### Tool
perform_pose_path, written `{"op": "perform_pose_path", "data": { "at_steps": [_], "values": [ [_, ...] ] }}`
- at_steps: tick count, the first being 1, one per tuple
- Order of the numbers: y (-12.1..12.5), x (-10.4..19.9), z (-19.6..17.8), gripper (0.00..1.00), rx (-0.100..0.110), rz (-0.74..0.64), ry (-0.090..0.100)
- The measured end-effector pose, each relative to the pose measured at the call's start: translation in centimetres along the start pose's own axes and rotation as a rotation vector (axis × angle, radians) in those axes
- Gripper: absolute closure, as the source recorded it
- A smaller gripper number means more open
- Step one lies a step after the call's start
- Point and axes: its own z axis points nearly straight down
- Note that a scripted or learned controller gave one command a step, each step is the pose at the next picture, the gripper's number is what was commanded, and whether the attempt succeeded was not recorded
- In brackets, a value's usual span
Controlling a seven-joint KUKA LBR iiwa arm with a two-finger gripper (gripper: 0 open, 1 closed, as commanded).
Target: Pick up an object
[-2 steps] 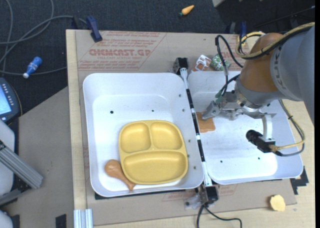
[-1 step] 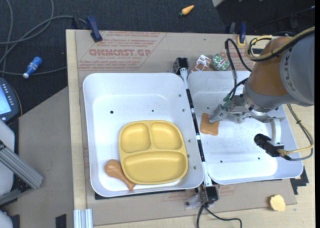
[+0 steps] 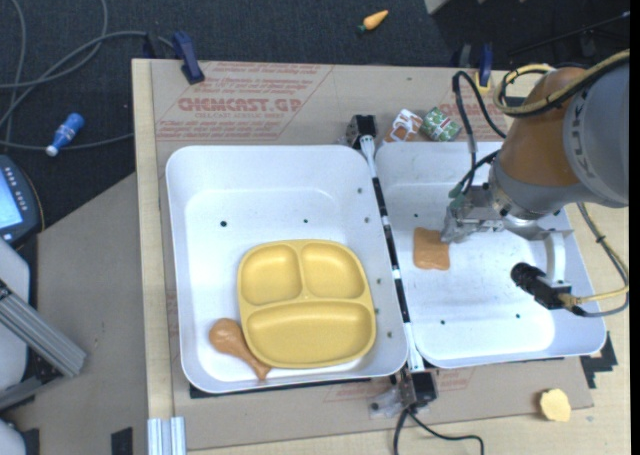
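Observation:
A tan toast-like piece (image 3: 432, 249) lies in the right bin (image 3: 470, 333), close to its left wall. My gripper (image 3: 457, 225) hangs low just above and to the right of that piece, near its upper right corner; nothing shows between its parts. In the left bin (image 3: 200, 193) sits a yellow divided plate (image 3: 305, 302), and an orange drumstick-shaped toy (image 3: 236, 341) lies against the plate's lower left side.
Small packets (image 3: 425, 125) lie on the cardboard behind the right bin. A yellow chunk (image 3: 554, 404) rests on the bench at the front right. An orange bit (image 3: 374, 19) and a blue bottle (image 3: 66, 131) lie on the floor beyond.

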Motion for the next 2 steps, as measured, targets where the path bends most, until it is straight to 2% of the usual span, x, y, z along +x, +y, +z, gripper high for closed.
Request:
{"op": "perform_pose_path", "data": {
  "at_steps": [1,2],
  "values": [
    [0.0,0.0,0.1,0.0,0.001,0.0,0.0],
    [0.6,0.9,1.2,0.0,0.002,-0.003,-0.001]
  ]
}}
